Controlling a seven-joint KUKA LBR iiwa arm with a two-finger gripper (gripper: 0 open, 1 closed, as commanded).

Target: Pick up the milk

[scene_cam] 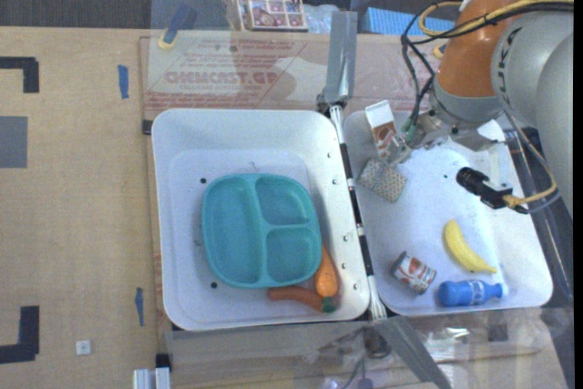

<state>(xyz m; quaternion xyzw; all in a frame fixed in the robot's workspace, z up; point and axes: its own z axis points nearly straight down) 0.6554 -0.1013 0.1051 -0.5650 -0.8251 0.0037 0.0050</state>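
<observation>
Nearest you in the right-hand white bin (537,287) lie a blue plastic bottle (469,292), a small red-and-white can (414,271) on its side and a yellow banana (466,248); none of them matters for this job. In the left-hand white bin (173,196) you have a teal divided plate (260,230) with an orange carrot (310,287) lying along its near edge.

Farther back in the right bin a grey speckled pouch (384,181) rests against the dividing wall. Just beyond it stands the small brown-and-white milk carton (381,127), upright or nearly so, at the bin's far left corner, seemingly with its base on the floor of the bin.

The two-finger gripper (410,139) is just beside the carton on its right, low in the bin. You cannot tell from this angle whether its claw is apart or together, nor whether it touches the carton.

So judge the approach as done and the grasp unconfirmed: closing on the carton and lifting it are both left.
</observation>
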